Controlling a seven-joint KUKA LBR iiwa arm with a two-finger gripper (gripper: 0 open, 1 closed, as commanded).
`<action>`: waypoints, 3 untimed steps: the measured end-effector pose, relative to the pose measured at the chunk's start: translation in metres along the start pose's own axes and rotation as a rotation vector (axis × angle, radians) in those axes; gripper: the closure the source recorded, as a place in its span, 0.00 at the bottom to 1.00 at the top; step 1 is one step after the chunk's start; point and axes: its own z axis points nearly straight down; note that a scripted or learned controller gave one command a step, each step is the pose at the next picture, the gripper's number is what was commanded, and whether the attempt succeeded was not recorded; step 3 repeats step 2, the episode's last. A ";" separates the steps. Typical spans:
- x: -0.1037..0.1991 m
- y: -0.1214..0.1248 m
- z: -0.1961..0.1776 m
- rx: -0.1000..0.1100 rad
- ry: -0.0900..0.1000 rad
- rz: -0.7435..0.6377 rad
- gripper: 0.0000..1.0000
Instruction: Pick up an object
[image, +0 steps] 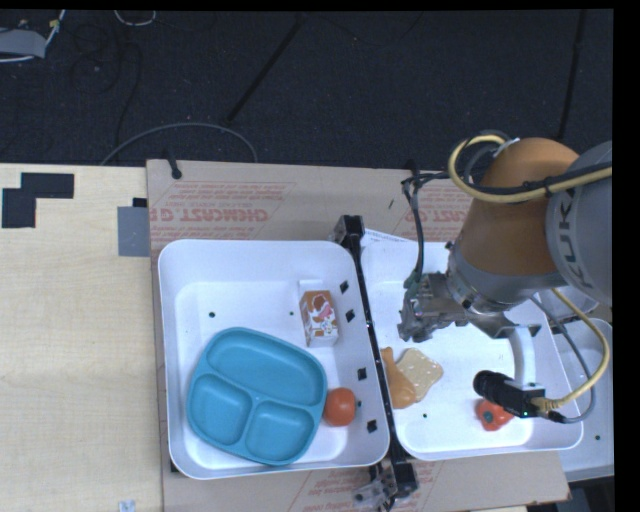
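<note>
Hovering just above a flat, pale tan toast slice (418, 370), the gripper (422, 322); whether it is grasping, I cannot tell

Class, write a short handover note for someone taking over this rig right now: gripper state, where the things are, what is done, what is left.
Gripper: low in the right bin, above the toast; nothing seen held.
Right bin: toast beside the divider, small red item near the front right.
Left bin: blue divided plate, tomato beside it, small carton behind.
Done: no pick visible.
Left: grasp and lift one object, probably the toast.
</note>
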 end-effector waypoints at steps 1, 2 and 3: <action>0.053 -0.018 0.004 0.000 -0.001 0.000 1.00; 0.104 -0.010 0.002 -0.002 -0.001 -0.002 1.00; 0.104 -0.010 0.002 -0.002 -0.001 -0.002 1.00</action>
